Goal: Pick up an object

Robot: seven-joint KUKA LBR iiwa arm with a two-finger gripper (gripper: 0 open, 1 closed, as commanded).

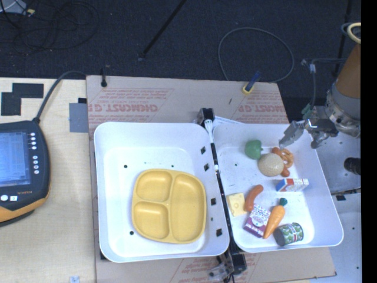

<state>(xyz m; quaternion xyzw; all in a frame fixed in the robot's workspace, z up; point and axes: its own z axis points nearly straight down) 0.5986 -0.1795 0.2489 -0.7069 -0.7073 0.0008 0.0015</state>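
Beige and rounded, the toy egg lay in the right bin just right of the green pepper, probably light, hard and slippery, best pinched across its middle by the empty, spread hand hovering beyond it.

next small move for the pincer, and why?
Probably ease the pincer left and down toward the beige ball. The pincer hangs open over the right bin's upper right edge with nothing between its fingers, and the ball, with the orange pretzel against it, is the nearest item. The ball's top looks exposed, so it seems a fair target.
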